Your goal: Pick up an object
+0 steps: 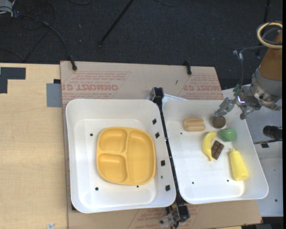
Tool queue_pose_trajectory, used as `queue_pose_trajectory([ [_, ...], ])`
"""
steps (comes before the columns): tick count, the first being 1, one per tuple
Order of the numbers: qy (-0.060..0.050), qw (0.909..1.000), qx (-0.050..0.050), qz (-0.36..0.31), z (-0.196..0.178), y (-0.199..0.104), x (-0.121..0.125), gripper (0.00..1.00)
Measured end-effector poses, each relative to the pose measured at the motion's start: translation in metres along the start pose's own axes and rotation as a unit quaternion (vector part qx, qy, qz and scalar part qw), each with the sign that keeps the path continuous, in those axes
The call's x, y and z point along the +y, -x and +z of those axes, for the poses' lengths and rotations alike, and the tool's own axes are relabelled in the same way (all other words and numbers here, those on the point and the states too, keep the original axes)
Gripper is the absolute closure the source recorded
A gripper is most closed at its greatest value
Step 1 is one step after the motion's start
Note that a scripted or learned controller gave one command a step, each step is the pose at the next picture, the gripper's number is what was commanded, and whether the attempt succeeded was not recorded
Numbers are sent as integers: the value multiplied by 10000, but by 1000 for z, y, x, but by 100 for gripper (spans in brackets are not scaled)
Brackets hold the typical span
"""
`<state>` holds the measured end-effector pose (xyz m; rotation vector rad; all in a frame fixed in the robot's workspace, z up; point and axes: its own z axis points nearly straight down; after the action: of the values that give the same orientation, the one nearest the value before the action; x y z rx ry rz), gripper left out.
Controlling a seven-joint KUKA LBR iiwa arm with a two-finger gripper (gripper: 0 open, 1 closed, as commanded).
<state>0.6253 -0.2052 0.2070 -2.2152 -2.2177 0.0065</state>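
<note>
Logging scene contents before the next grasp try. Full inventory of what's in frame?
divided plate: 1, yellow, three compartments, in the left bin
left bin: 1, white, left half of the bench
right bin: 1, white, beside the left bin
bread-like block: 1, tan, upper part of the right bin
round brown object: 1, brown, right of the tan block
banana: 1, yellow, middle of the right bin
dark brown piece: 1, on the banana's right side
green object: 1, green, below the round brown object
squeeze bottle: 1, yellow, right side of the right bin
cardboard sheet: 1, brown, printed, under both bins
gripper: 1, grey, above the right bin's upper right corner
</note>
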Motion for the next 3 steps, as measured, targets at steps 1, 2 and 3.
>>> queue_pose_trajectory([
  [1, -4, 10000, 1, 3, 65, -1, -1, 0],
  [2, 4, 10000, -1, 4, 119, -2, -1, 0],
  [3, 22, 10000, -6, 3, 105, -2, 0, 100],
])
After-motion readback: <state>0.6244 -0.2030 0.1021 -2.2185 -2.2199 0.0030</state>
